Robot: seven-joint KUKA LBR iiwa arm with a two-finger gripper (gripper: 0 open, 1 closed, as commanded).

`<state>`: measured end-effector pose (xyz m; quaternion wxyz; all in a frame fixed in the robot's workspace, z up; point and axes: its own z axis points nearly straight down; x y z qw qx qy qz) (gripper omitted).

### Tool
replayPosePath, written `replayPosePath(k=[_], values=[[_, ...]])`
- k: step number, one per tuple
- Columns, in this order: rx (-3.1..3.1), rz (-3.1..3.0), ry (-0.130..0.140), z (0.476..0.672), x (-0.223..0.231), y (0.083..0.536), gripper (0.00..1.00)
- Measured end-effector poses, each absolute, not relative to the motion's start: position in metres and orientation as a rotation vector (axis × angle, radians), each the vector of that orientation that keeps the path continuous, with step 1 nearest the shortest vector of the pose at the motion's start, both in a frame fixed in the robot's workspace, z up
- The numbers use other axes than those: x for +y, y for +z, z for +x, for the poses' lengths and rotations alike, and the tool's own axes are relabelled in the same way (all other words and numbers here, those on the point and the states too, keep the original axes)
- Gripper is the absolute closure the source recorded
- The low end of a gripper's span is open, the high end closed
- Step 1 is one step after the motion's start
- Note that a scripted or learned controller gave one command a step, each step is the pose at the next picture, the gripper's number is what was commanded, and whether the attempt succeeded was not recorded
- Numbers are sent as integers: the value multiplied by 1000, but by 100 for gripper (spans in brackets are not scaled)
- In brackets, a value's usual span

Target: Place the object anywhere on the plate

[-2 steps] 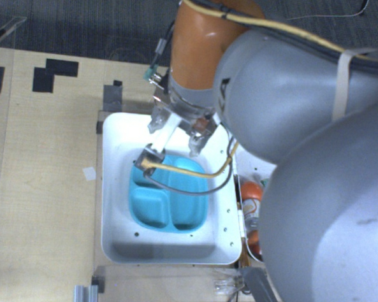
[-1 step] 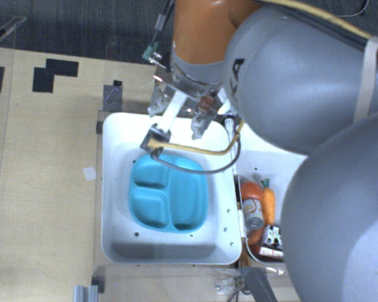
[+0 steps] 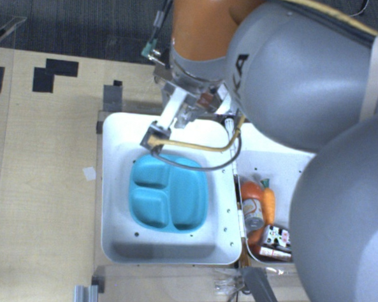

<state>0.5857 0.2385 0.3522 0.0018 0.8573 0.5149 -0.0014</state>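
Bench (image 3: 40, 189): pale wood, lower left.
Left bin (image 3: 113, 193): centre, holding blue plate (image 3: 170, 194).
Right bin (image 3: 274, 162): carrot (image 3: 269, 203), lower right.
Gripper (image 3: 190, 106): upper centre; grip state cannot be told.

The bench (image 3: 40, 189) is a pale, wood-coloured surface with black blocky marks (image 3: 53, 74) toward its far left. 2 shallow white bins lie on it side by side: the left bin (image 3: 170, 253) is in full sight, with a grey metal bracket (image 3: 113, 98) at its far left corner. The right bin (image 3: 278, 160) sits just beside it, largely hidden.
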Motion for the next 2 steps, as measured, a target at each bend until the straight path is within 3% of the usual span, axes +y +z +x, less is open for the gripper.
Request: replayPosePath(k=[1, 2], values=[[1409, 2807, -6, 543, 156, 288, 100], [1492, 2765, -6, 514, 106, 230, 100]])
